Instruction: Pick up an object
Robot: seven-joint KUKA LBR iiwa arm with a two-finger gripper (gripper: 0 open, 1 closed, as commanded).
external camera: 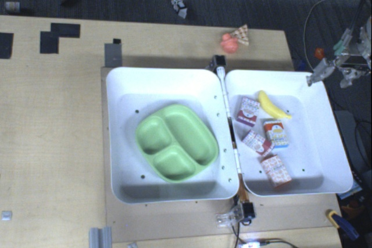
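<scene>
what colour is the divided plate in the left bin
Light green; the divided plate shows plainly in the camera view, lying in the left bin.

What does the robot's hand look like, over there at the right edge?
The gripper is a small pale grey metal piece tapering to a point over the right bin's corner. Behind it sit boxy grey parts, blurred, with a small orange spot beside them. Finer detail is too small to tell.

right bin [325, 125] front corners open, banana [273, 105], cartons [264, 139] crowd middle

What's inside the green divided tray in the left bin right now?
The green tray shows three bare compartments with nothing lying in them. It rests on the left bin floor; whatever lies beneath the tray is covered.
</scene>
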